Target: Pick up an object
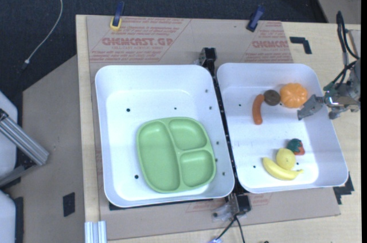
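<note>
The right bin (pixel 321 179) holds several toy foods. An orange (pixel 293 95) lies at its back right, with a small brown ball (pixel 272 97) and a red-orange sausage shape (pixel 258 109) to the left of it. Toward the front sit a lemon (pixel 285 157), a banana (pixel 280 170) and a small red and green fruit (pixel 296 147). My gripper (pixel 320 110) reaches in over the bin's right wall, just right of the orange and slightly nearer the front. It is open, its fingers spread with nothing between them.
The left bin (pixel 114 121) carries a green divided plate (pixel 175 153) in its front half. A black clamp (pixel 207 56) sits at the back where the two bins meet. Cables hang at the far right (pixel 344 47).
</note>
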Motion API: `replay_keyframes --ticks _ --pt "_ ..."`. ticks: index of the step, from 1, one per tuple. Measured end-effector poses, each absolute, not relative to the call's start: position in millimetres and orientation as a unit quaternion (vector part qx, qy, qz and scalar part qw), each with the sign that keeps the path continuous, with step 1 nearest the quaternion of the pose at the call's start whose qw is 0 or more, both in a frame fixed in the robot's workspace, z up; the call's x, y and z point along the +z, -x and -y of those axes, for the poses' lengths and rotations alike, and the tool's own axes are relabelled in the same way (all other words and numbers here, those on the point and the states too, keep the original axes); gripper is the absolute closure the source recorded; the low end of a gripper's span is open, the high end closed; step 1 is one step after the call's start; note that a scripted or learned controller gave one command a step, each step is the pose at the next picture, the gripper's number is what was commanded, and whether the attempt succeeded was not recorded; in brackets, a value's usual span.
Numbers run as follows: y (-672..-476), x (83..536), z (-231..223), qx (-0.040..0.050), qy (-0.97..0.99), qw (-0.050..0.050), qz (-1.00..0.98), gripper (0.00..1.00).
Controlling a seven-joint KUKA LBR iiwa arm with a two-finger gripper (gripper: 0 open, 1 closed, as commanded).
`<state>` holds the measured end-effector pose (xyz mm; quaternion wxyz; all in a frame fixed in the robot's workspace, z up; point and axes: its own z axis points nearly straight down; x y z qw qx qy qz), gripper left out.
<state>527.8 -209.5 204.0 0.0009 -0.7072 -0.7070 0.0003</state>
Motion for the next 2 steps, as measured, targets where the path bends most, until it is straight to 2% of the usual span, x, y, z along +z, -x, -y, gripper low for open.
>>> replay_keyframes --ticks 2 --pt "-517.4 90 208 0.0014 0.707 0.003 0.707 0.00"
